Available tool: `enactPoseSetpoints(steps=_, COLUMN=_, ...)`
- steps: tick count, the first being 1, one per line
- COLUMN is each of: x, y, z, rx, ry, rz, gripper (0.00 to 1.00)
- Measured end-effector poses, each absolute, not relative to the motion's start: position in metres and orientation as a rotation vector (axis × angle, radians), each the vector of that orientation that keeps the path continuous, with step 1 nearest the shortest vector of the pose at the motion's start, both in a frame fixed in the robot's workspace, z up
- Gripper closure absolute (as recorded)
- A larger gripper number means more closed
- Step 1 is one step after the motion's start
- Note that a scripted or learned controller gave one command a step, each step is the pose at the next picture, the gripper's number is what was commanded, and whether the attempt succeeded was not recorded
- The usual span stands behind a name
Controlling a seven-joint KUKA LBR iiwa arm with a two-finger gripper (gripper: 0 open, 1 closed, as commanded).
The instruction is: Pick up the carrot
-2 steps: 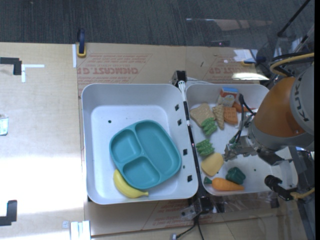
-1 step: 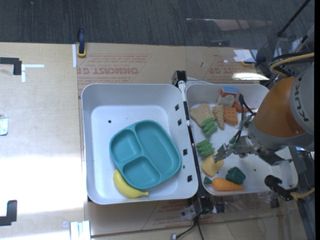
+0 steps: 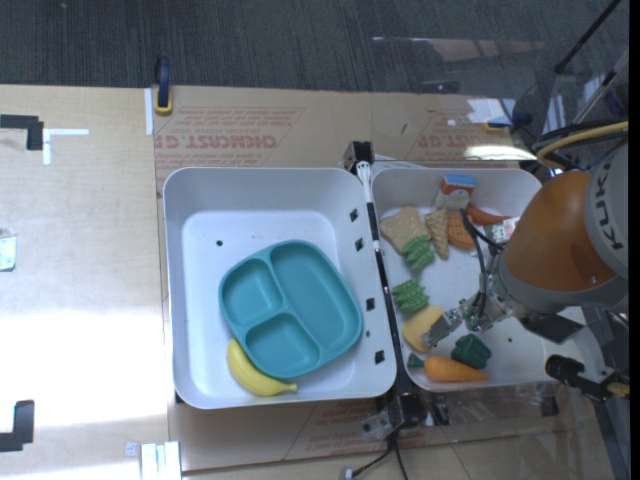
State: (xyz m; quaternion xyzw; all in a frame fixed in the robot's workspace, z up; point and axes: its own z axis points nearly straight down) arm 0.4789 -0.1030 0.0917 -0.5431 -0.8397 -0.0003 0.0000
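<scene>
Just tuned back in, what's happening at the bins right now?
The arm is reaching into the right bin, with its gripper low among the toy food. The carrot lies on the bin floor near the front edge, just below the gripper and not between its fingers, so it is not picked up yet. A dark green piece sits between the two. The left bin holds a teal divided plate and a banana.

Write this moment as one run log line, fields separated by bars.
task: pick up carrot | gripper: above right bin, near carrot | grasp: none seen | status: not yet picked
</scene>
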Motion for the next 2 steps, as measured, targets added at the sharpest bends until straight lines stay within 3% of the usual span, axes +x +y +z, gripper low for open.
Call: enactPoseSetpoints(steps=2, x=0.4789, y=-0.1031, z=0.0917, rx=-1.707, ry=-2.638, rz=-0.001, gripper=0.00)
